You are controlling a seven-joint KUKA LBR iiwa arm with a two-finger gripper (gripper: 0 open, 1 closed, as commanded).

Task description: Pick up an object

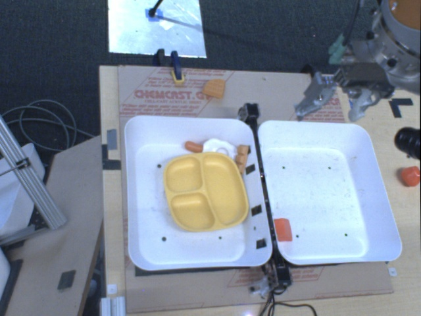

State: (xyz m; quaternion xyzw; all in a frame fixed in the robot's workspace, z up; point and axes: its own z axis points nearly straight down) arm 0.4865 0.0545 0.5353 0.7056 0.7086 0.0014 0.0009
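Hovering over the far edge of the right bin (378, 176), our gripper (337, 104) hung from the arm (395, 25) with its two fingers spread apart and nothing between them.

Nearest to us, we saw a small orange block (282, 229) lying on the floor of the right bin, in its near left corner, well apart from the gripper. In the left bin (141, 189) we found a yellow divided plate (204, 192) lying flat at the middle. Just beyond it, touching or nearly touching its far rim, lay a small orange sausage-shaped piece (193, 147), a white object (218, 147) and a tan piece (242, 155) near the wall between the bins.

Farther back, on the bench beyond the left bin, we noted an orange-brown chunk (214, 88) and a yellow and blue clamp (176, 68). At the right bench edge sat a small red object (409, 176).
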